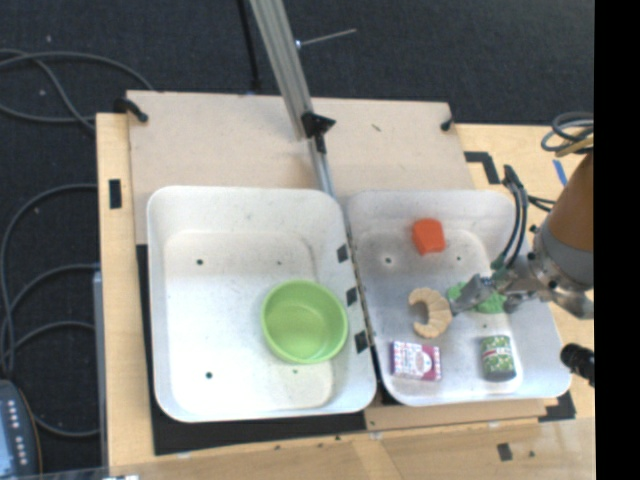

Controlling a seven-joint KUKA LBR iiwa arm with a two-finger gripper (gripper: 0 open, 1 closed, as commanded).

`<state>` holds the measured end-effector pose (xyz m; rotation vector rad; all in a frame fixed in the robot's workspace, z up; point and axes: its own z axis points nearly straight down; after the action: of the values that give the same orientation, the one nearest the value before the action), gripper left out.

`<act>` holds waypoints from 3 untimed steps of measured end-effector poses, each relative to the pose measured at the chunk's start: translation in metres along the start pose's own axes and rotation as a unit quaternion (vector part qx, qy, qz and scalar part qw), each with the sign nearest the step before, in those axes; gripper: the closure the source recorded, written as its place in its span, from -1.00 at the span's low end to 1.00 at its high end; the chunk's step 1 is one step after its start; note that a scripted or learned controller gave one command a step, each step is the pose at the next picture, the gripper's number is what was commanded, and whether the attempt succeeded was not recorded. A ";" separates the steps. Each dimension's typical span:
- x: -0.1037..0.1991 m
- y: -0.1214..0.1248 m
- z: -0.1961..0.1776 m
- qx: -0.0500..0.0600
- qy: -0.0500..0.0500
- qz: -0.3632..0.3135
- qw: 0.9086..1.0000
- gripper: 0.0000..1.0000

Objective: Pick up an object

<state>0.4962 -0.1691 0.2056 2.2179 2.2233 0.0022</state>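
pincer (pixel 470 295) low in right bin (pixel 380 228) | wooden arch (pixel 432 312) just left

A pale wooden surface (pixel 230 138) carried two white bins side by side; a slanted metal rail (pixel 285 53) ran down to the seam between them; dark carpet (pixel 100 28) lay all around, with thin cables (pixel 40 78) looping at left.

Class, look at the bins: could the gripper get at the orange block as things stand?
Probably yes. The orange block sits alone in the right bin, nothing on top or against it, and the gripper hovers nearby in the same bin.
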 end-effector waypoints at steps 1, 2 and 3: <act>0.000 0.000 0.000 0.000 0.000 0.001 1.000 -1.00; -0.011 0.000 0.051 0.000 -0.001 0.001 1.000 -1.00; -0.012 0.001 0.100 0.001 0.000 0.002 1.000 -1.00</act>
<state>0.4974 -0.1815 0.1055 2.2229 2.2199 0.0016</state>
